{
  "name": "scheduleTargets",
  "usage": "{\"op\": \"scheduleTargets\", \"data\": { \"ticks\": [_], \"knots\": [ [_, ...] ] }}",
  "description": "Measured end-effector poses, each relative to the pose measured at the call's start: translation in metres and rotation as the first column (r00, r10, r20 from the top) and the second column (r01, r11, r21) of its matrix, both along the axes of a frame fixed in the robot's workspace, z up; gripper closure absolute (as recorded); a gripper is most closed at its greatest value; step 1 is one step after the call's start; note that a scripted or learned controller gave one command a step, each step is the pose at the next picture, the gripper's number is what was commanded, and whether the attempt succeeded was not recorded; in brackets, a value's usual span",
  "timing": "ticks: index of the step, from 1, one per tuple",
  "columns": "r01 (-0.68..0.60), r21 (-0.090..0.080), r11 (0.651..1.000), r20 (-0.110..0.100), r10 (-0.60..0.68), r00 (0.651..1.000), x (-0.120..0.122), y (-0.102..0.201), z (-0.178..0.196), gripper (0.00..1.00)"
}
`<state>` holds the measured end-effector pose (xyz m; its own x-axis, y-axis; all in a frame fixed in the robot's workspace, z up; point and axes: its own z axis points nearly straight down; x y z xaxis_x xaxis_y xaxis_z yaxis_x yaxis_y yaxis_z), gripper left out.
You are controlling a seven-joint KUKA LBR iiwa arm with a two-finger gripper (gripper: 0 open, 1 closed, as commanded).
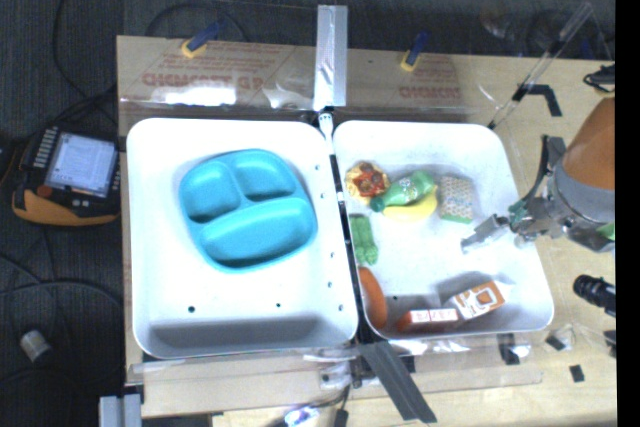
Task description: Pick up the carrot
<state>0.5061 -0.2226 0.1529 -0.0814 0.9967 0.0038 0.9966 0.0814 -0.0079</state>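
Here the carrot (371, 295) lies in the right bin (520, 177), tight against the bin's left wall near the front corner. Its long axis runs roughly front to back along that wall, slightly bowed. The pincer (483, 233) sits at the opposite side of the same bin, near the right wall, with the arm (590, 170) entering from the right. Its thin fingers point leftward and look slightly parted with nothing between them, though they are small and hard to read. The carrot therefore lies to the left of the pincer and somewhat toward the front, well apart from it. A red packet (478, 300) and a long wrapper (425, 317) rest along the front wall between the two. A green pickle (362, 238) lies just behind the carrot. The left bin (150, 310) holds a blue divided plate (247, 207). In judgement, the reach must cross the bin and meet the carrot across its narrow width.
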Motion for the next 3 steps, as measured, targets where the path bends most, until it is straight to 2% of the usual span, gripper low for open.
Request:
{"op": "scheduleTargets", "data": {
  "ticks": [1,2,3],
  "knots": [
    [-0.083,-0.001,0.997,0.001,0.083,0.997,0.048,0.077,0.076,0.0],
    [-0.014,-0.003,1.0,0.0,0.014,1.0,-0.007,-0.002,0.078,0.0],
    [-0.093,-0.002,0.996,0.003,0.093,0.996,0.049,0.0,0.146,0.0]
  ]
}}
